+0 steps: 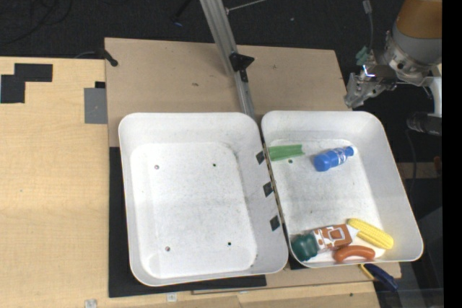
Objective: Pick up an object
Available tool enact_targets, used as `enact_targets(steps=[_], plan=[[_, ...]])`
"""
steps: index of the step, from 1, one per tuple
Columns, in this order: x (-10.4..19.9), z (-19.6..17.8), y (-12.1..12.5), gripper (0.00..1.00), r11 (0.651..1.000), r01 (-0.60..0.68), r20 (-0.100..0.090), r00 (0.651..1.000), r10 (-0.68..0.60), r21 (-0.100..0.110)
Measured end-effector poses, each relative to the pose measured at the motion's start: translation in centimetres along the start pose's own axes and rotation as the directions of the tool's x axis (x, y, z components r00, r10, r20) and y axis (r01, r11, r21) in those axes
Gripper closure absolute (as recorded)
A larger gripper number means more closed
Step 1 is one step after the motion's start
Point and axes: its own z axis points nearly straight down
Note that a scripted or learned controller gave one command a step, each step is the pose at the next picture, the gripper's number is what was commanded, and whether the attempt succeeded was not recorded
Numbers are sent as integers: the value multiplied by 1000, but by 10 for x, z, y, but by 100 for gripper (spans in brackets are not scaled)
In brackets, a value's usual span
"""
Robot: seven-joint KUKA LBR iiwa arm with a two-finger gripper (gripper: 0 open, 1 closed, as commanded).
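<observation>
Your arm is up at the right, orange band showing, and the fingers hang just outside the far right corner of the right bin, above the worktop edge. They're small and blurred from here, so you can't tell how far apart they stand, and nothing is visibly between them.

Look into the right bin: a green block lies flat by the dividing rim on the left, and a blue bottle sits on its side just to its right, cap end pointing toward the far right. Down at the near edge you've got a cluster: a dark green object at the left, an orange-and-white piece beside it, a red-orange sausage shape in front, and a yellow corn cob at the right, packed close together. The left bin sits alongside, rims touching.

A grey aluminium rail slants across the worktop behind the bins.
</observation>
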Motion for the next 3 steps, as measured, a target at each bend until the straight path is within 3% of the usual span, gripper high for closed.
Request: enact_targets(steps=[3], plan=[[143, 48, -72, 100, 1000, 0, -4, 1000, 0, 12]])
